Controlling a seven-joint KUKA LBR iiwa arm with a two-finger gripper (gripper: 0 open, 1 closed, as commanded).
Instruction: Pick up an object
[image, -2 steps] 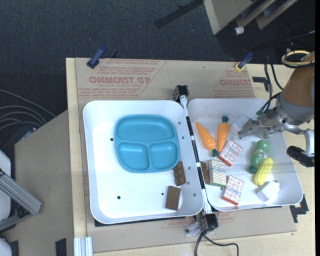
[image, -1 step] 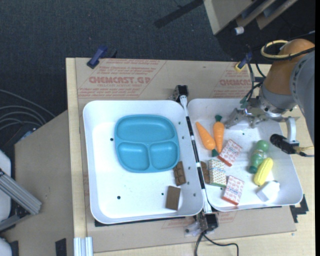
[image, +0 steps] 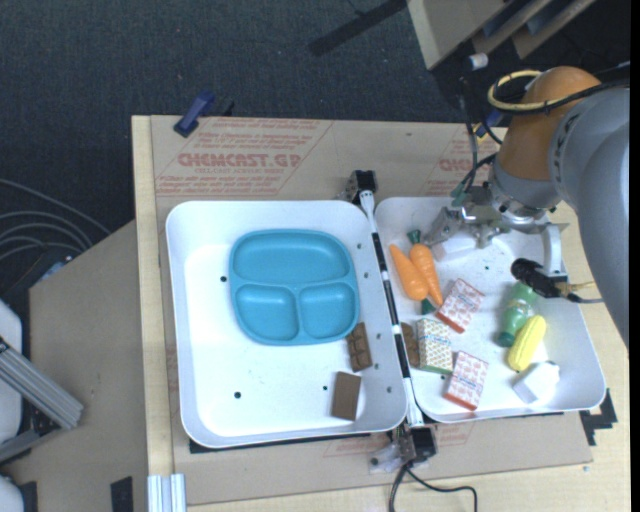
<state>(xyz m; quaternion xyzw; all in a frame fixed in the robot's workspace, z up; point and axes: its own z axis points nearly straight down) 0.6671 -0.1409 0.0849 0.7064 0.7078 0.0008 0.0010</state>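
While lying loose in the right bin (image: 590, 385), well spread: two orange carrots (image: 416, 270) side by side near the bin's left wall, a red-and-white packet (image: 460, 303) just right of them, a checked packet (image: 432, 346) below, another red-and-white packet (image: 467, 379) near the front wall. Further right, a green toy (image: 518, 308) touching a yellow corn cob (image: 527, 342), with a white block (image: 537, 381) just below. Hovering over the bin's back part, the hand (image: 478, 222), with nothing visible between its fingers; open or closed, cannot tell. In the left bin (image: 195, 330), a blue divided plate (image: 294, 285) and two brown blocks (image: 347, 394) by the right wall. Underneath all, the cardboard-topped surface (image: 250, 155).
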